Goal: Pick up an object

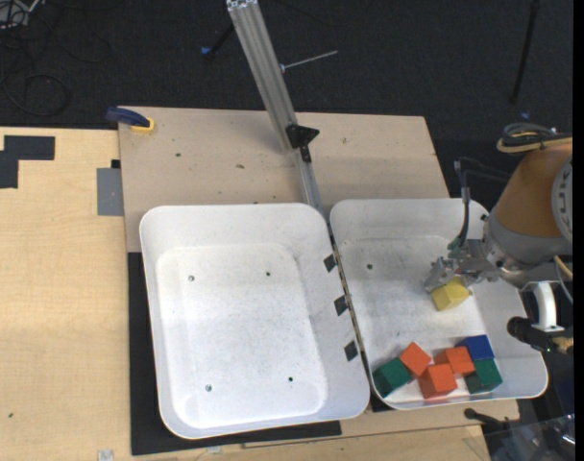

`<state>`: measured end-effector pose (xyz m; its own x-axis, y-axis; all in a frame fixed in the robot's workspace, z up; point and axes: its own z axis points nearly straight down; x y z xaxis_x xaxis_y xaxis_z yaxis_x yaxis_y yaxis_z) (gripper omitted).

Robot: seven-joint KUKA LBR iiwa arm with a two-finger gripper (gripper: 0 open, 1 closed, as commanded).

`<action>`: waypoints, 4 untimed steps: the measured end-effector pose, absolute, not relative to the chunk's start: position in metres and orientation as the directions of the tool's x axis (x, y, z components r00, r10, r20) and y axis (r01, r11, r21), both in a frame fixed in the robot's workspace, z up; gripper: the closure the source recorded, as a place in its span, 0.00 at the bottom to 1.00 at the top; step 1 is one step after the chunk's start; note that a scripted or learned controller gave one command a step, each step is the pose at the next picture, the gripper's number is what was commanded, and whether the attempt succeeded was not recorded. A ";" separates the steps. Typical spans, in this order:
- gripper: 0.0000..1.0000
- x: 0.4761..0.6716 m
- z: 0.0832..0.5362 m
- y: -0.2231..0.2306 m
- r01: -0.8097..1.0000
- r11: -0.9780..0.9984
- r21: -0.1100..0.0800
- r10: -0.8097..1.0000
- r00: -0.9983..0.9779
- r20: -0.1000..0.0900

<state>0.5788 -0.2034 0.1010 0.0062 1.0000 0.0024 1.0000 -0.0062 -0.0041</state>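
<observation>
- Standing over the left side, I see a pale wood-grain tabletop (pixel 42 286) with a few dark rectangular patches and a grey one set into it.
- Behind it lies a browner, matte board (pixel 225 157), with a small blue-and-yellow clamp (pixel 131 118) at its far left corner.
- Next comes the left bin (pixel 167 233), a shallow white tray with rounded corners and a faintly speckled, scuffed floor.
- A ribbed aluminium rail (pixel 265 65) rises at a slant from the gap between the two bins, fixed with a black bracket (pixel 300 135).
- Small black clips (pixel 338 304) sit along the seam where the trays meet.
- The right bin (pixel 388 221) is the same white plastic, with grey smudges across its floor.
- Near its front edge is a cluster of blocks: a green block (pixel 392 376), three orange blocks (pixel 438 365), a blue block (pixel 479 346) and a dark green block (pixel 484 379), packed close and touching.
- Further back, apart from that cluster, a yellow block (pixel 450 296) sits tilted in the right half of this bin.
- The end effector (pixel 450 275) is down right over the yellow block, its metal tips touching or just above the top; I cannot tell how far apart they stand, nor whether they grip it.
- The orange-banded arm (pixel 532 205) bulks in from the right.
</observation>
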 end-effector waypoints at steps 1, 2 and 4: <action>1.00 0.586 0.161 -0.207 1.000 0.001 0.002 1.000 -0.001 0.000; 1.00 0.588 0.224 -0.206 1.000 0.001 0.003 1.000 -0.001 -0.001; 1.00 0.590 0.254 -0.152 1.000 0.004 -0.004 1.000 -0.004 0.003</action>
<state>0.5901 -0.1520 0.2538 -0.0042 1.0000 0.0032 1.0000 0.0042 -0.0043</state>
